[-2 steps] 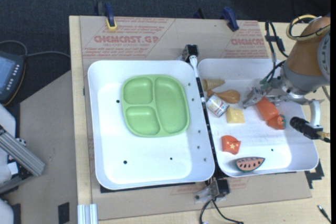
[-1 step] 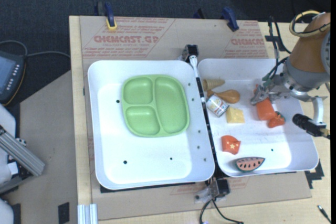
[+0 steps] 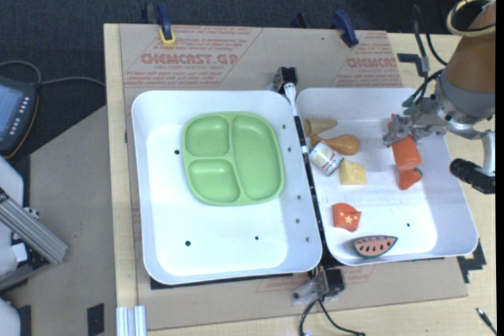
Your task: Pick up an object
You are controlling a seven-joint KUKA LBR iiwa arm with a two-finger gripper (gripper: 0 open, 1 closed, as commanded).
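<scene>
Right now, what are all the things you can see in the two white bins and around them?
Bins: two, white, side by side on the bench.
Divided plate: one, green, left bin.
Cone: one, tan, right bin, top left.
Drumstick: one, brown, below cone.
Can: one, silver, beside divider.
Cheese: one, yellow, middle.
Orange block: one, under the gripper.
Red piece: one, just below it.
Red cup: one, lower middle.
Watermelon slice: one, front edge.
Clamps: two, blue, bench's far edge.
Gripper: grey, over right bin.

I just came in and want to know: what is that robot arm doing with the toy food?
The gripper is down in the right bin, right over an orange block. Whether it has hold of it is hard to tell. Other toy foods lie nearby, like a watermelon slice. The left bin holds a green divided plate.
</scene>
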